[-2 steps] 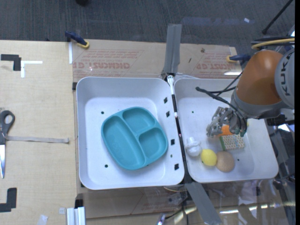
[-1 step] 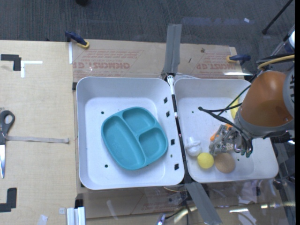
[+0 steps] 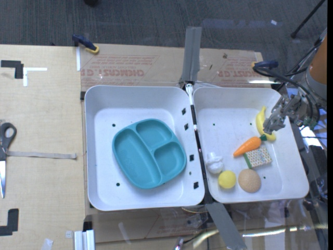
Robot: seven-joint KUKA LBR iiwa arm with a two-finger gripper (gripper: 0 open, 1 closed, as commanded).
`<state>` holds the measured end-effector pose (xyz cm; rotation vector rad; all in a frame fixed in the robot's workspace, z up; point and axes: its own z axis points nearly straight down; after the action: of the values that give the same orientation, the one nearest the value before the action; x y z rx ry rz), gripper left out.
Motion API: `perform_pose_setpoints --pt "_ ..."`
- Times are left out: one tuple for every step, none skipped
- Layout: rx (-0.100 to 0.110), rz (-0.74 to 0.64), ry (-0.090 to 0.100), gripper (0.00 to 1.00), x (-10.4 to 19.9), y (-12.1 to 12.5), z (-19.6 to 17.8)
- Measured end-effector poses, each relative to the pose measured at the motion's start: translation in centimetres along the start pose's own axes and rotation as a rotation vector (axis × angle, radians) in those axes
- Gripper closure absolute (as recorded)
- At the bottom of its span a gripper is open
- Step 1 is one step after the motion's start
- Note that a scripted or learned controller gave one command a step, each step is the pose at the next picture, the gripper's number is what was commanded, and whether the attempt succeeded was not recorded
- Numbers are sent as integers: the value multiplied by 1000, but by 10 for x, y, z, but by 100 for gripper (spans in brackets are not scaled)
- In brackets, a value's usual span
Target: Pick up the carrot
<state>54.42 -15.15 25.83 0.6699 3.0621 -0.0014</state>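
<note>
Tool (image 3: 272, 126) reaching in low over the right bin (image 3: 229, 104), fingertips beside a yellow banana (image 3: 259, 120); spread or pressed together, cannot tell. Just below and left of the tool, the carrot (image 3: 246, 146), lying free, touching a sponge (image 3: 258, 157). Further below, lemon (image 3: 227, 179) and tan ball (image 3: 249, 180). Far left, teal divided plate (image 3: 149, 152).
</note>
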Motion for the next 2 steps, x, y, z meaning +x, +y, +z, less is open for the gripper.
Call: perform_pose_setpoints --pt "0 0 0 0 0 0 0" --pt "-1 -153 5 0 -31 11 125"
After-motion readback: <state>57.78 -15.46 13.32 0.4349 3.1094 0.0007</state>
